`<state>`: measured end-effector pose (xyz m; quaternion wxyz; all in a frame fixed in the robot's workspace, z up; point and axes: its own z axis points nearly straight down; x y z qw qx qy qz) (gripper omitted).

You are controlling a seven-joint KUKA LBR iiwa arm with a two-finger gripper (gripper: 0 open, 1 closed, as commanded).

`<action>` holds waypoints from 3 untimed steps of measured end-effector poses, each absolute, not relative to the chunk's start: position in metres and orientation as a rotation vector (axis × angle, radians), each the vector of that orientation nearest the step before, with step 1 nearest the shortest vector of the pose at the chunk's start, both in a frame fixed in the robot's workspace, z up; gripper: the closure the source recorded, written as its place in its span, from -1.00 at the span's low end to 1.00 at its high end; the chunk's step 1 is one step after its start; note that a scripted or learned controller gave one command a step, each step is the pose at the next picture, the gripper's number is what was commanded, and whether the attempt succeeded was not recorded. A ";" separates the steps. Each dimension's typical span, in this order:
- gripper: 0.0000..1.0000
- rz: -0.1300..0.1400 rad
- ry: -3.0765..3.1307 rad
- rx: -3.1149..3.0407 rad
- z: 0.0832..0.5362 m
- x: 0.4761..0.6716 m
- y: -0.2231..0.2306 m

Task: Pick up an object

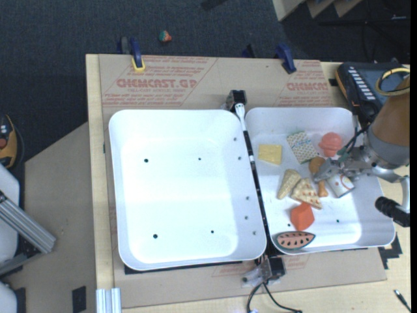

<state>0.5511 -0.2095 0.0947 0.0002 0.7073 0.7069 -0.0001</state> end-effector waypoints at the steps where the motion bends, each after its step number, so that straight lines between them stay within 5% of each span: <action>1: -1.00 0.000 2.221 2.222 0.095 0.551 -0.210; 3: -1.00 0.000 2.221 2.222 0.095 0.551 -0.210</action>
